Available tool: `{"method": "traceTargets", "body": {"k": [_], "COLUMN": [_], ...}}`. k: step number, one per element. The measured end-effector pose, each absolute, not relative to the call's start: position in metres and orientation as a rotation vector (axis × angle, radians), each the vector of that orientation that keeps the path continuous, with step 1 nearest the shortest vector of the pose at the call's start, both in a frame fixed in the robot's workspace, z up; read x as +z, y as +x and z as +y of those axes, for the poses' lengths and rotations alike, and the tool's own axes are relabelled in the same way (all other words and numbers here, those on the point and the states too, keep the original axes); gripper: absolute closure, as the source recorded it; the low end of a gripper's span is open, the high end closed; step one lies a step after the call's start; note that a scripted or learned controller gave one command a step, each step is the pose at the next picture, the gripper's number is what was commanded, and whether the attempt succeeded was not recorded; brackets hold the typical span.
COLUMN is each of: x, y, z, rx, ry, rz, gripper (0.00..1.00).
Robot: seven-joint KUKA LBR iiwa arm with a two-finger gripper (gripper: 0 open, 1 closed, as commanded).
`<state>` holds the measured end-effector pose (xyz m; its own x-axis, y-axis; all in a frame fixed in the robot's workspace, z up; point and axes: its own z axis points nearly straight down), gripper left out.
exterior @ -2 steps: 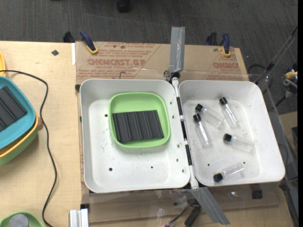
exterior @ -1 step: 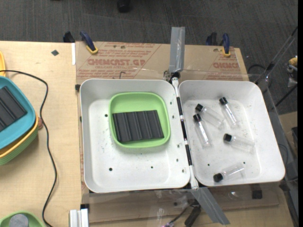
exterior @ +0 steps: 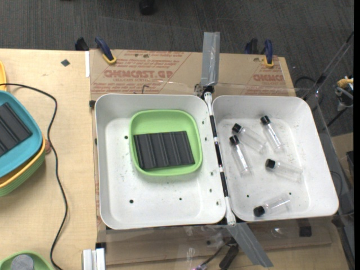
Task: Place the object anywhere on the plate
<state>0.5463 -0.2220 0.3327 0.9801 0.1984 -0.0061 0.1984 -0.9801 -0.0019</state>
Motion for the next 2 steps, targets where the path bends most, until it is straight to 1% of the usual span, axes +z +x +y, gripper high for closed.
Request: {"method": "traceTargets", "body": {"k": [1, 2], "x": [0.327, 0.329], "y": [0.541, 0.530], "z": [-0.222, -0.222], "rx": [0.010, 0.009], "ry": [-3.125, -3.124], "rz": [-0.311, -0.308], "gripper": [0.00, 0.00]}}
